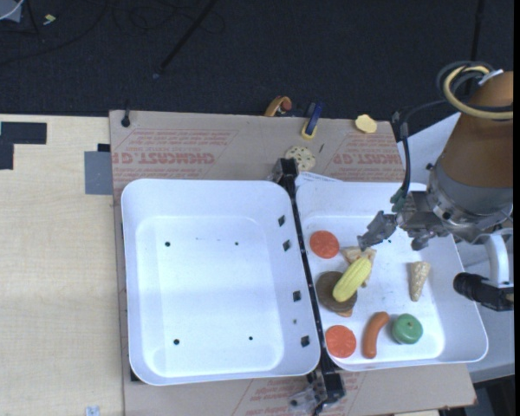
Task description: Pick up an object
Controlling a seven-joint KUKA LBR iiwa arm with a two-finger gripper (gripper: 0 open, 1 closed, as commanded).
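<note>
Left bin (147, 232): white, bare floor with a few small dark holes. It sits on a cardboard sheet (199, 150) with red print, on the desk (43, 276). Black divider strip (299, 267) runs between the two bins.

On the cardboard behind the bins, left to right: an orange ring-shaped piece (278, 106), a cookie (300, 157) at the top of the divider, a blue-and-yellow clip (311, 120), a small yellow piece (367, 124).

Right bin (468, 341) holds the toys. Red disc (324, 244) near the divider, upper part. Below it a brown disc (329, 291) with a corn cob (354, 276) lying tilted across it, touching. A pale chunk (355, 254) sits just at the cob's upper end. Second red disc (341, 341) at the front edge, a sausage (374, 333) just right of it, then a green ball (406, 328). A cream cone-shaped piece (418, 280) lies above the ball, apart from the cob.

Claw (374, 230) hovers over the right bin, just above the cob's upper end and the pale chunk. Cannot tell whether its tips are spread or pressed together; nothing visibly pinched. Arm (477, 154) comes in from the right, orange band above the grey wrist.
</note>
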